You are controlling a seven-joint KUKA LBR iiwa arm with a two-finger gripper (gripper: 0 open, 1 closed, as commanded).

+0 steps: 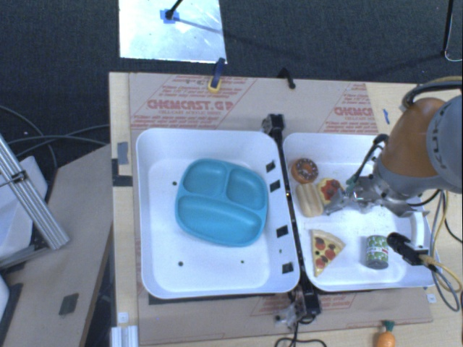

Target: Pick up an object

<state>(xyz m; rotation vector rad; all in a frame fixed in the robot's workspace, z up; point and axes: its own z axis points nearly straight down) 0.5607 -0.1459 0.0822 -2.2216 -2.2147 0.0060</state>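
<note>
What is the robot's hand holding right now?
It cannot be told. The hand is down in the right bin, right beside the hot dog and a small red toy, but no grip shows.

The grey arm [441,147] (orange band above the wrist) is reached in from the right, and the gripper [346,196] is lowered and pointed left.

Right bin: donut [304,170], hot dog [309,199], pizza slice [325,250] flat; can [376,252] upright.

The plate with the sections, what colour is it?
The plate is light blue, seen in the camera view, in the left bin.
</note>
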